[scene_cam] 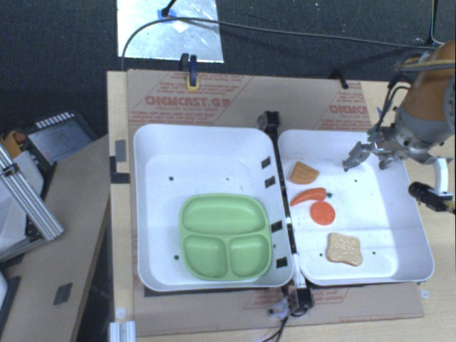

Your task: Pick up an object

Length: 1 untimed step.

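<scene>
**What we cannot make out**

The arm point(431, 98) is cut off by the right edge, so we see little above its orange band; the gripper point(370, 152) is too small for us to judge its fingers; the grey device point(53, 141) at left is blurred.

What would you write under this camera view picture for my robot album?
End effector above right bin of toy food; green tray in left bin.

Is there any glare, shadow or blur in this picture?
In the camera view, the metal sheet at the top shines with glare; the green tray and the toast look sharp with soft shadows; the gripper looks slightly blurred.
</scene>
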{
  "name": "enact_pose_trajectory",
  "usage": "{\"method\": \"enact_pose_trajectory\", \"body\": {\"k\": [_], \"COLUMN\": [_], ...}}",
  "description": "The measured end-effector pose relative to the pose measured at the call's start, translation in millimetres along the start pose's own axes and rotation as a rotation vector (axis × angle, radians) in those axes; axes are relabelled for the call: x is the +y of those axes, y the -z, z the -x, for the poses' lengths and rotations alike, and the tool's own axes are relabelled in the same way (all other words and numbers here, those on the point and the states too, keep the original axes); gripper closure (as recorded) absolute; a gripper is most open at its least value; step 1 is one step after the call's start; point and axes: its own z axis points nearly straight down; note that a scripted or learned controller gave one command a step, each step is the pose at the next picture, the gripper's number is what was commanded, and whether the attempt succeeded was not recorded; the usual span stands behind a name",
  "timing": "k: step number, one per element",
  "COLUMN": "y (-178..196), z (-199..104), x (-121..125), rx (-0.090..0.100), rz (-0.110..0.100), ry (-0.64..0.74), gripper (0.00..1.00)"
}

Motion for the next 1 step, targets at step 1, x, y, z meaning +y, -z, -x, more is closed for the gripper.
{"method": "enact_pose_trajectory", "body": {"k": [1], "y": [-40.8], "z": [1.1], "x": [4.3], "rx": [-0.001], "rz": [0.002], "ry": [0.001], "gripper": [0.0]}}
